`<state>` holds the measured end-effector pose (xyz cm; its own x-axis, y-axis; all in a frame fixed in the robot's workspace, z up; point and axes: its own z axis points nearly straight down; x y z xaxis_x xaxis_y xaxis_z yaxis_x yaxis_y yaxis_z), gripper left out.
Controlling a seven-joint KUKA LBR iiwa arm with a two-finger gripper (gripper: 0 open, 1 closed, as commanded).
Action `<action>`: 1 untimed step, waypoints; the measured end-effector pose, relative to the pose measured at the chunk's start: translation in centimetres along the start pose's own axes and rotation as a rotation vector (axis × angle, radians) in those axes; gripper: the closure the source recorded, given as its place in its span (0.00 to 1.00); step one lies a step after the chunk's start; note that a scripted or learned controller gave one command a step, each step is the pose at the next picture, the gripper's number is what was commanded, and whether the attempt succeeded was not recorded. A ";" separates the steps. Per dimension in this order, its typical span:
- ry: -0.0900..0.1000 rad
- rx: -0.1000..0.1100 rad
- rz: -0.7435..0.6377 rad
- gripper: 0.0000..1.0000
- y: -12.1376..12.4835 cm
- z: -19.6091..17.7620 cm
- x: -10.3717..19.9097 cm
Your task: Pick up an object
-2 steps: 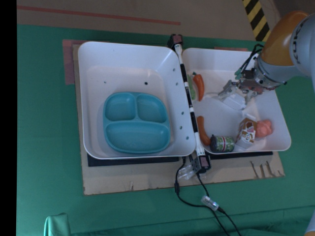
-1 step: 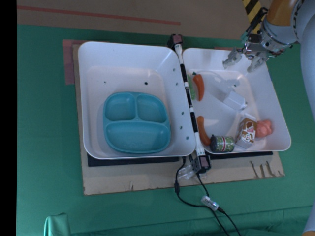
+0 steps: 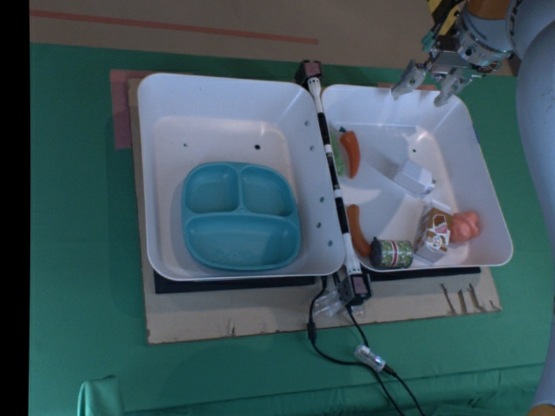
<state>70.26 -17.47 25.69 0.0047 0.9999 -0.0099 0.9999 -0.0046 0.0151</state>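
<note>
My gripper [image 3: 426, 87] hangs over the far rim of the right bin [image 3: 460, 120], open, with nothing between its fingers. Below it in that bin lie an orange carrot [image 3: 351, 152] by the divider, a white-grey box [image 3: 413, 178] near the middle, and an orange sausage-shaped piece [image 3: 356, 230] along the left wall. A dark can with a green label [image 3: 391, 252], a small brown carton [image 3: 434, 233] and a pink-orange toy [image 3: 466, 224] sit at the near side. All of these are well apart from the gripper.
The left bin [image 3: 173, 111] holds a teal divided plate [image 3: 241, 216]. A black-and-white bar [image 3: 328, 159] runs between the bins. Cables [image 3: 347, 336] trail off the cardboard base at the front. Green cloth surrounds the bench.
</note>
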 end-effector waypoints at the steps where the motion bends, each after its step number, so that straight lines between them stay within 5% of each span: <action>1: 0.000 -0.002 0.000 0.00 0.0 -4.6 -0.5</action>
<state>70.21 -17.88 30.30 0.0044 0.9999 -0.0103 0.9998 -0.0042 0.0168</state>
